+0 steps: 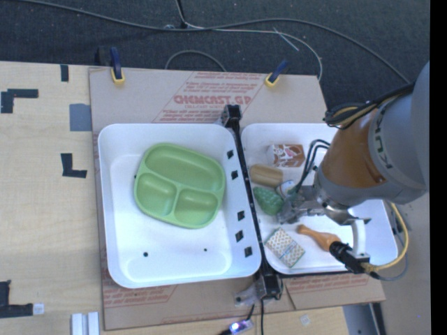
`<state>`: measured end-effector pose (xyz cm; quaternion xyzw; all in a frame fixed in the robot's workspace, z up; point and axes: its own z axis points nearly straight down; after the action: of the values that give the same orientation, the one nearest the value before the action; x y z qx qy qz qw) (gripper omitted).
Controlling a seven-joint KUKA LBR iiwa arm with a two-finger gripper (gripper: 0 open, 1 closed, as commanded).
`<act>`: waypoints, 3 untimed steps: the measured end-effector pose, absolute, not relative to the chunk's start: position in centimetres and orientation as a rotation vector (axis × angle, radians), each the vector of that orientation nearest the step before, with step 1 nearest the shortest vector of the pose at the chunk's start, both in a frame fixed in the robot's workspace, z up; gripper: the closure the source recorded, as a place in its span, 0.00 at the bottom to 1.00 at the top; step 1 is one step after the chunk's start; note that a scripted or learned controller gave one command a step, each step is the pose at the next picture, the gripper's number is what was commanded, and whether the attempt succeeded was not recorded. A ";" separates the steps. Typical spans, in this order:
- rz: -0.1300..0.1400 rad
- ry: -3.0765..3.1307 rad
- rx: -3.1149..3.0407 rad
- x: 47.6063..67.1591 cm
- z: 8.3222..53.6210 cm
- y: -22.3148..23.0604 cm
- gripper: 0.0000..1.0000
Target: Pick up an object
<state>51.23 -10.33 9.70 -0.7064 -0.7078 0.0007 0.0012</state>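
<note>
Sitting in the right bin (380, 253), near its left wall: green crumpled object (268, 200), closest item to the pincer (292, 210). Touching or just beside the pincer tip; cannot tell which. Nothing visibly between the fingers. Spread or pressed together: cannot tell, tip too dark and small. Above the green object: tan cylinder (265, 175) lying on its side, then a red-and-white packet (287, 155) toward the back wall. Below: checkered pad (284, 248) near the front-left corner, orange carrot-shaped piece (318, 235) just right of it. Arm (370, 155) reaching in from the right, over the right bin. Left bin (119, 250) holding a green divided plate (180, 185), tilted. Both bins on cardboard (202, 98) clamped to the desk (42, 208).
</note>
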 end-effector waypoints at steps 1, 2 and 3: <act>-0.001 -2.222 -2.219 50.6 14.0 -10.3 1.00; -0.002 -2.223 -2.222 50.3 18.7 -11.1 1.00; -0.004 -2.226 -2.222 50.4 23.3 -11.0 1.00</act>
<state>50.41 -11.01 23.34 -0.7065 -0.7078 -0.0012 -0.0015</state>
